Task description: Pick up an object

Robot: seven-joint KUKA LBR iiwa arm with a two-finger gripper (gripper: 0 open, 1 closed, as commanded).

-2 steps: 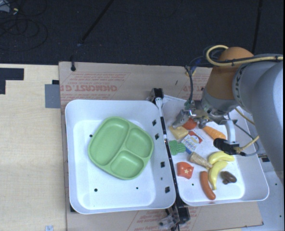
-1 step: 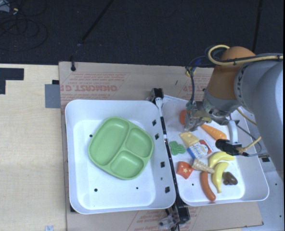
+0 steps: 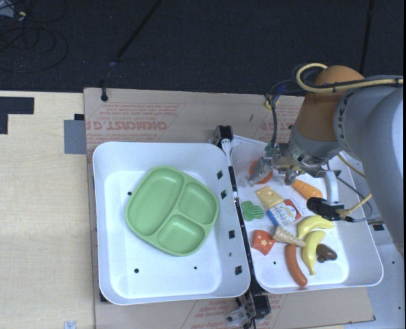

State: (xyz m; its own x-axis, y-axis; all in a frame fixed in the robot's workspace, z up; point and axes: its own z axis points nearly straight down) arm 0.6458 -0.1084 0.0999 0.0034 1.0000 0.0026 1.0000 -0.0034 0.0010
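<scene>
My gripper (image 3: pixel 275 162) hovering over far-left part of right bin (image 3: pixel 367 269); cannot tell how it is set. Orange-red toy (image 3: pixel 260 172) lying just beside it, touching or apart unclear. Toy food crowding bin nearer camera: cheese wedge (image 3: pixel 268 197), blue-labelled packet (image 3: pixel 282 214) with writing too small for reading, green piece (image 3: pixel 252 211), red piece (image 3: pixel 263 241), carrot (image 3: pixel 306 189), two bananas (image 3: pixel 314 238), sausage (image 3: pixel 295 264). Left bin (image 3: pixel 114 266) carrying green divided plate (image 3: pixel 172 210). Cardboard (image 3: pixel 162 112) underneath showing mirrored red lettering, unreadable.
</scene>
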